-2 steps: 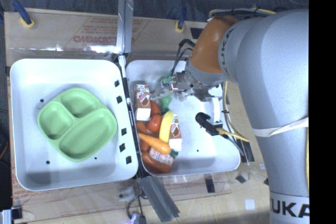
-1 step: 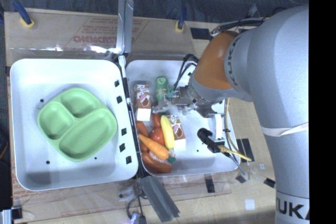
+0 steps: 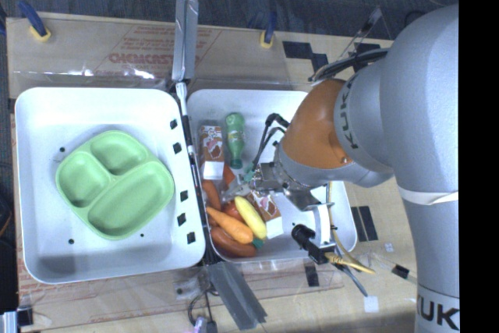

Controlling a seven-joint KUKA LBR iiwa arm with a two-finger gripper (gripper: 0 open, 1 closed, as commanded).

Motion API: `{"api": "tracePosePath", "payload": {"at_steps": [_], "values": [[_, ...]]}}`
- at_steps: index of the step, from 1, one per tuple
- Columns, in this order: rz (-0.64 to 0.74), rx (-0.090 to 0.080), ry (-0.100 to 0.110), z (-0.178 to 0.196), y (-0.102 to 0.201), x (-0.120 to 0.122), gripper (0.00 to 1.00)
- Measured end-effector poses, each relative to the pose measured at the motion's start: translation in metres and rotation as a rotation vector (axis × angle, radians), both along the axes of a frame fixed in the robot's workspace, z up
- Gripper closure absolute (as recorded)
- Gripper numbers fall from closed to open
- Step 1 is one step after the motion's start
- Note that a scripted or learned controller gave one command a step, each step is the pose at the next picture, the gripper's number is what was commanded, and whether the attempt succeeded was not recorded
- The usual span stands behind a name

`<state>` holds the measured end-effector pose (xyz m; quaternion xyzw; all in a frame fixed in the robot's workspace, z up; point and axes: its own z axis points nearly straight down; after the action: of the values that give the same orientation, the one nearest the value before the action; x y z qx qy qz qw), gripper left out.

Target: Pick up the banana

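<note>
Approach step: tool (image 3: 257, 185) sits just above small yellow plastic banana (image 3: 249, 217) in right white bin (image 3: 343, 230); tool's grip state can't tell. Next: descend w/ care, grasp.

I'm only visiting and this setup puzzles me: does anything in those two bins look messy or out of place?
Nothing looks spilled or broken. The right bin is just crowded: the banana, carrots and a green bottle lie jumbled along its left side, while the left bin holds a green divided plate.

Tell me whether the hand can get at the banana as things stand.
Probably yes: the banana lies on top of the carrots, its upper side bare, and the hand hangs just above it.
</note>
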<state>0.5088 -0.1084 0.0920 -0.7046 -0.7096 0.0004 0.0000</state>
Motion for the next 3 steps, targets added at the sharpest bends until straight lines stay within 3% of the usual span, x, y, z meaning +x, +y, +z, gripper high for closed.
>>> {"api": "tracePosePath", "payload": {"at_steps": [1,2,3], "values": [[0.002,-0.004,0.001,0.009,-0.003,0.000,1.00],[-0.164,0.000,0.004,0.118,0.102,-0.029,1.00],[-0.164,0.000,0.004,0.118,0.102,-0.029,0.00]]}}
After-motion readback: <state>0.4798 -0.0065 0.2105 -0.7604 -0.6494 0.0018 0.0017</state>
